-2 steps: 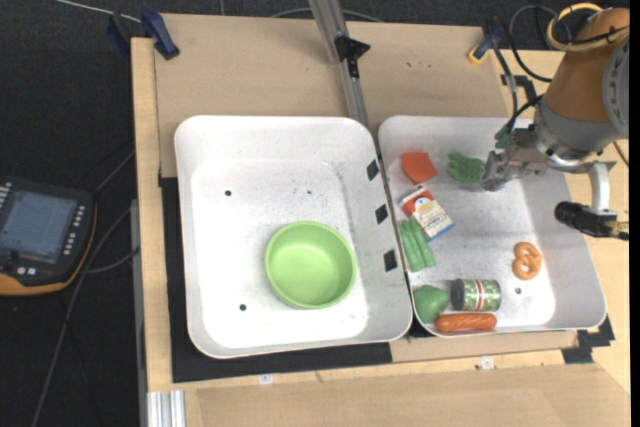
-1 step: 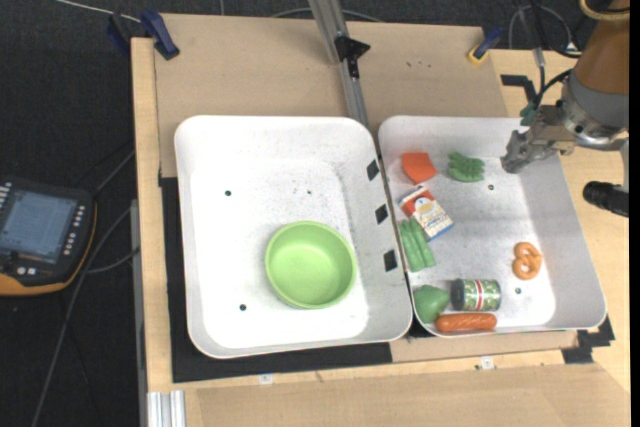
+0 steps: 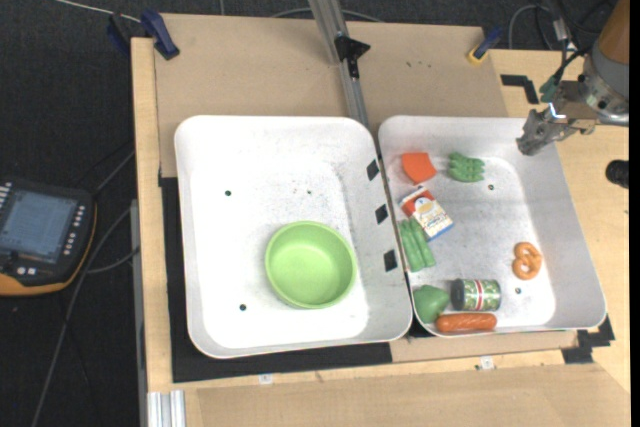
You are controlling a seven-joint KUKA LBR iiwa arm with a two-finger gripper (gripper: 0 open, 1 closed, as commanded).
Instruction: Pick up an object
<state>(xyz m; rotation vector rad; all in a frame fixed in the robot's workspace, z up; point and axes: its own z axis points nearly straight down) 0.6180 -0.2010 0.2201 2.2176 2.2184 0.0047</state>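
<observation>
Gripper hangs above the right bin's rim at about two o'clock; whether its fingers are open I cannot tell. Candidates lie inside: pretzel at four o'clock, well apart from the can and sausage crowded at six. The pretzel looks the safest pick, with open floor around it. Descend straight, clear of the wall.

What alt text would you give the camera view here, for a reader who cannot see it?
The arm's end effector hovers over the upper right edge of the right bin, holding nothing visible. That bin holds an orange block, a green toy, a small carton, a pretzel, a can and a sausage; the left bin holds a green bowl.
</observation>
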